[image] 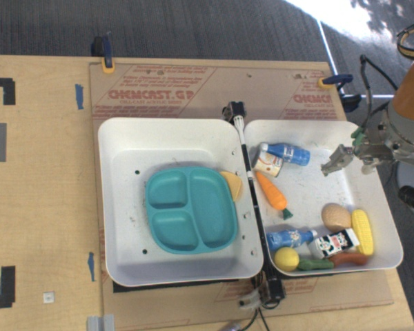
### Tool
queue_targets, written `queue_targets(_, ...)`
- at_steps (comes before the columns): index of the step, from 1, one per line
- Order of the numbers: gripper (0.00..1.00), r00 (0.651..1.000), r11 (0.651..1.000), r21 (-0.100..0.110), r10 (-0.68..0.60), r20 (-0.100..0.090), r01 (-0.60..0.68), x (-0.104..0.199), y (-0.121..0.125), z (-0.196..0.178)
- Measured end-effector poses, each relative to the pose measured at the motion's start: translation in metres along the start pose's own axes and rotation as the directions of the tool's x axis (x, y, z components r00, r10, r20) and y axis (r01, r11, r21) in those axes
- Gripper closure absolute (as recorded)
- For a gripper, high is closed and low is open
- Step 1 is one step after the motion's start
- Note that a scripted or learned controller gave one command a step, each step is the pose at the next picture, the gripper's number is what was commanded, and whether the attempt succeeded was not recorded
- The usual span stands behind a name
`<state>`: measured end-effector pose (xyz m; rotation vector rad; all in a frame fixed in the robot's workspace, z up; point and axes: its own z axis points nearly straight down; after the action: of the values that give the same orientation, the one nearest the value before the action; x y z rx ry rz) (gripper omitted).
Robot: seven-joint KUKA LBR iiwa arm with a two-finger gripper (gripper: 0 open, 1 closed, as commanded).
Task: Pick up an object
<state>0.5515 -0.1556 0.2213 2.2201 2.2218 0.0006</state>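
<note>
While gripper hovers, carrot lies leftward — seemingly apart.

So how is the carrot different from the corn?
The carrot is orange with a green tip; the corn is yellow. The carrot narrows to a point, while the corn stays stubby and rounded. The carrot lies alone near the divider; the corn sits crowded against other toys at the right side. Both lie flat in the right bin.

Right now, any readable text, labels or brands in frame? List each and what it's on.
"CHEMCAST GP": red print on the brown sheet behind the left bin.
"CHEMCAS...": same print, cut off, on the sheet behind the right bin.
Labels on the blue bottle, small carton and black-and-white packet: too small to read.
</note>
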Motion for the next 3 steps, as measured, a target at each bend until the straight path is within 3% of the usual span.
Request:
queue_targets(1, 0.0, 0.996, 0.996, 0.003, 0.084, -0.001, -0.084, 0.039, 0.0, 0.099)
queue_targets(2, 0.0, 0.911, 0.911, -0.003, 0.413, -0.001, -0.413, 0.062, -0.028, 0.135)
queue_targets(3, 0.0, 0.938, 0.938, -0.003, 0.346, -0.001, -0.346, 0.025, 0.006, 0.135)
